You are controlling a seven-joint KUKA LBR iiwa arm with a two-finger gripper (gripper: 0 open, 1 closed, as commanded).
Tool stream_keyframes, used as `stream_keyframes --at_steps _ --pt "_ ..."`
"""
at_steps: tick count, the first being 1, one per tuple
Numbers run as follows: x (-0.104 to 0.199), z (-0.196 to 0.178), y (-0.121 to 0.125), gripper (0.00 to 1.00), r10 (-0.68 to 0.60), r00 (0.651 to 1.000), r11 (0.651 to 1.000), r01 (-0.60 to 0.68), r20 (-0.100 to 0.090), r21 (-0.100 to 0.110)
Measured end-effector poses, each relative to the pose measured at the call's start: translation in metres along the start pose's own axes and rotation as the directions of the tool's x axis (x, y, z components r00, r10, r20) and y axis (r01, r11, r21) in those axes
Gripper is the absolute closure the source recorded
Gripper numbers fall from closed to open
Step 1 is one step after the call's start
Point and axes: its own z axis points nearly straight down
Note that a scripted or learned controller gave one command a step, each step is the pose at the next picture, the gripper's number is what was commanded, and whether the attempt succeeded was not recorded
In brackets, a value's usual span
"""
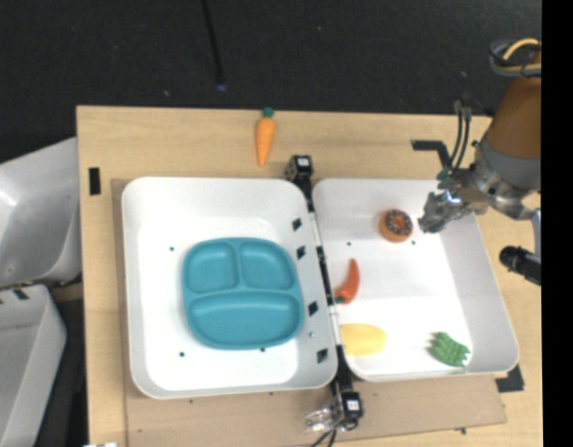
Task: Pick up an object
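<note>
Looking at the small round brown-and-orange doughnut-like toy (395, 224), I judge it the likeliest pick: it sits in the upper part of the right-hand white bin (482, 277), right of centre in the frame. It lies just to the left of my tool (437, 214) and slightly lower in the picture, near but apart from it, with bare white floor between. Being round, it offers no long axis to line up with, so I reckon the coming move turns on a short shift leftward and then down.

My tool is dark and small here, at the end of the grey arm with the orange band (517, 124) coming in from the upper right, and I cannot tell how wide it stands; nothing shows between its tips.

Farther off in the same bin lie a red chilli-shaped toy (348, 281) by the left wall, a yellow rounded toy (362, 339) below it, and a green leafy toy (449, 349) at lower right. The left bin holds a blue divided plate (241, 292), and an orange toy carrot (265, 138) rests on the wooden tabletop (174, 138) above the bins.
</note>
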Motion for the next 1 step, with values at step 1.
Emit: stream_keyframes --at_steps 1 --pt "0.0523 0.0067 0.0046 1.0 0.0 1.0 1.0 0.0 -0.001 0.002"
